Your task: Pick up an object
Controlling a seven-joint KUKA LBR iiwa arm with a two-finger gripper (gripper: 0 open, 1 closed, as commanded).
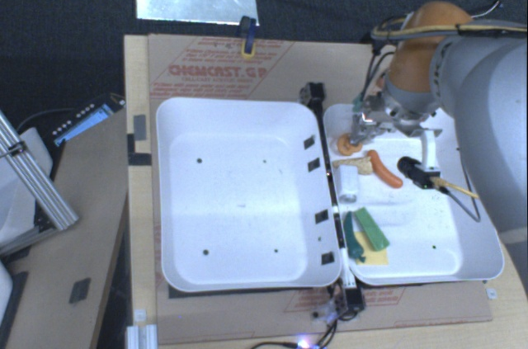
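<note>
End effector [360, 131]: low in right bin [462, 257], above a tan ring [347, 145]; grip state cannot be told.
Nearby: sausage [385, 170].
Writing: "CHEMCAST GP" on board [216, 68].

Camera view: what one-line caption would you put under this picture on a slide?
Robot arm's claw lowered into the right bin, above a small tan ring, with an orange sausage-shaped toy and green pieces nearby.

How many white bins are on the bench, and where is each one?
2. One white bin lies on the left side of the bench. The other white bin lies beside it on the right, under the arm, and holds several small objects. The arm covers part of it.
</note>
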